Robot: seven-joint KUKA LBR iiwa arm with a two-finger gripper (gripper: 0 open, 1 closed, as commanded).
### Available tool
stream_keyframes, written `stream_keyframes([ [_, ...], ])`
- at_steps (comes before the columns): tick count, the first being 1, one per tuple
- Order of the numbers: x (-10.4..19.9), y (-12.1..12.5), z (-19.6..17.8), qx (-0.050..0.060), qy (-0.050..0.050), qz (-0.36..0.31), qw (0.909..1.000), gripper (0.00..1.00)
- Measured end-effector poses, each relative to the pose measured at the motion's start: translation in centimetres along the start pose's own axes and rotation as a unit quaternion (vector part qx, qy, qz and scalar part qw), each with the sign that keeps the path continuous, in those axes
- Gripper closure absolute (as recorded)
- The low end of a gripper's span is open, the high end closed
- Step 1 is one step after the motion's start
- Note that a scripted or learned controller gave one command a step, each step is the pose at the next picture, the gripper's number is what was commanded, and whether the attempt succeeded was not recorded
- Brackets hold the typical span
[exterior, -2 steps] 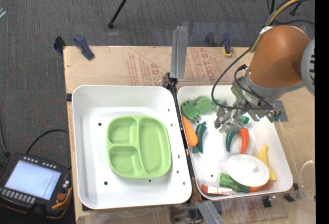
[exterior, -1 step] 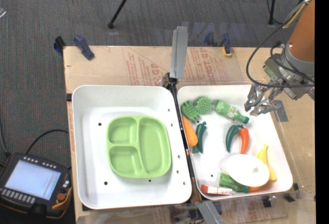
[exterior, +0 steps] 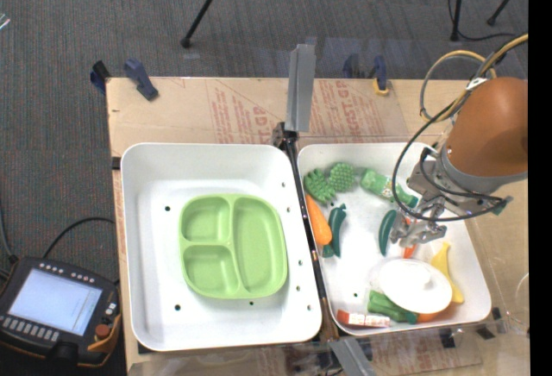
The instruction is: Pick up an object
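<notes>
Grey carpet surrounds a cardboard-topped bench [exterior: 224, 111], with tripod legs standing on the floor beyond it and a handheld control pad [exterior: 56, 305] lying at the lower left. Two shallow white bins sit side by side on the bench.

Seen from above, the left bin [exterior: 142, 184] holds a green divided plate [exterior: 233, 247] with three compartments, lying flat near the middle.

The right bin [exterior: 479, 271] is crowded with toy food. A bumpy green piece [exterior: 330, 181] lies in its upper left part, with another small green piece [exterior: 376, 183] just beside it. An orange carrot [exterior: 319, 223] rests along the left wall, and a dark green pod [exterior: 335, 229] lies next to it. A second dark green pod [exterior: 387, 232] sits nearer the centre. A white round plate [exterior: 416, 285] lies toward the front, partly covering a green item [exterior: 390, 307] at its lower edge, and a yellow banana [exterior: 445, 266] touches its right side. A red and white piece [exterior: 362, 319] lies against the front wall.

The arm comes in from the right, its orange band above the wrist. The gripper [exterior: 417, 234] hangs low over the right bin, between the second pod and the banana, just above the white plate. Whether it is apart, together or clamped on something cannot be told.
</notes>
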State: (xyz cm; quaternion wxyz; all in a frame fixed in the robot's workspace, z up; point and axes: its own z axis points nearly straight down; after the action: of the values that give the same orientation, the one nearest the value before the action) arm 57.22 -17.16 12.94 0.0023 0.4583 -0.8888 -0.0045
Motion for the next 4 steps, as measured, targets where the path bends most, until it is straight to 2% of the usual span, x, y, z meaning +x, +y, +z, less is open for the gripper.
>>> stream_keyframes([
  [1, 4.8, 0.3, 4.0, 0.007, -0.003, 0.119, 0.9929, 1.0],
  [2, 4.8, 0.5, 4.2, 0.005, -0.002, 0.118, 0.993, 0.0],
  [3, 4.2, -0.8, 4.2, 0.005, -0.002, 0.111, 0.9939, 0.0],
  [4, 3.5, 0.4, 4.2, 0.004, -0.002, 0.152, 0.9884, 0.0],
])
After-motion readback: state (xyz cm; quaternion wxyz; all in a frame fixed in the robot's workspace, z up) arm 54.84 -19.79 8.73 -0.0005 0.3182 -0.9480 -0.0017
